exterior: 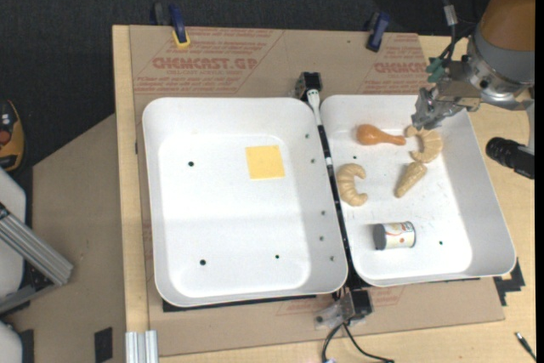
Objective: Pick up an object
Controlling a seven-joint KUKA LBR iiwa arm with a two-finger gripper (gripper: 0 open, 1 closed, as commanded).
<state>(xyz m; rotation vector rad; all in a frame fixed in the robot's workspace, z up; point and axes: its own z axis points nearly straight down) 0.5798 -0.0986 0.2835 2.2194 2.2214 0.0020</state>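
Cables (340, 327) at the near edge of the desk (85, 208), at the seam between the two bins.

Right bin (476, 225), near end: small can (394, 235) on its side, white body, dark end to the left, red band at the right end. Apart from all other items.

Right bin, middle: croissant (353, 184), curved, close to the bin's left wall. Right of it, a pale elongated pastry (410, 178) lying at a slant; the two are apart.

Right bin, far end: toy drumstick (378, 134), orange-brown, thick end left, thin end pointing right toward the gripper. Pale curved pastry piece (427, 147) just beside and below the gripper.

Gripper (427, 116) low over the far right part of the right bin, just above the curved piece and next to the drumstick's thin end. Finger spread: cannot tell, too small and dark at this angle. Possibly touching the curved piece; contact unclear. Nothing visibly between the fingers.

Left bin (170, 208): one yellow square cheese slice (265, 161), flat, slightly far of centre.

Far edge of desk: two blue clamps (178, 23) (377, 31) on the cardboard sheet (255, 59) under the bins.
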